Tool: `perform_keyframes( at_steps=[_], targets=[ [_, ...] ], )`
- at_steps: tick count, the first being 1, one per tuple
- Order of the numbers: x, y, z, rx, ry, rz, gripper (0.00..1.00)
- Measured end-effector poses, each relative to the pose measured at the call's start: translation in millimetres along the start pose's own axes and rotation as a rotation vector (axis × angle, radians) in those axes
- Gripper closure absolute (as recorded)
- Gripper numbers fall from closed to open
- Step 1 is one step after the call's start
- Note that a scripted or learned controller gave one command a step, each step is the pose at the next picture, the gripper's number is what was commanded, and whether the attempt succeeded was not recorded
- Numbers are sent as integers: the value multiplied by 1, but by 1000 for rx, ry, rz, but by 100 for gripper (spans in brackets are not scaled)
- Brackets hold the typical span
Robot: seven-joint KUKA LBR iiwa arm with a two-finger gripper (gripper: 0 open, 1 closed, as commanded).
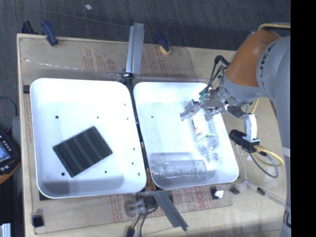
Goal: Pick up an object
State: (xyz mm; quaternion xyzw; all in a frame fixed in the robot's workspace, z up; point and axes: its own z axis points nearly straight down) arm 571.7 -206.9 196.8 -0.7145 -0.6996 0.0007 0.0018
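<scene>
Two clear plastic bottles lie in the right bin (148, 132). The smaller bottle (206, 138) lies near the bin's right wall, pointing from the far side toward the near side. The larger bottle (177, 169) lies crosswise along the near wall. My gripper (199, 111) hovers at the far right of this bin, just over the smaller bottle's upper end. Its fingers are spread open and nothing is between them. A black ribbed flat panel (82, 150) lies in the left bin (44, 98).
A metal divider bar (134, 48) runs between the bins at the back. Blue clamps (48, 32) grip the bench's far edge. A handheld controller (6, 154) sits off the bench's left side.
</scene>
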Motion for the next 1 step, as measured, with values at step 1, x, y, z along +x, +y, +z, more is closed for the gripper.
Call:
perform_keyframes(
  at_steps=[1],
  targets=[
    [0,12,32,1,1,-70,0]
  ],
)
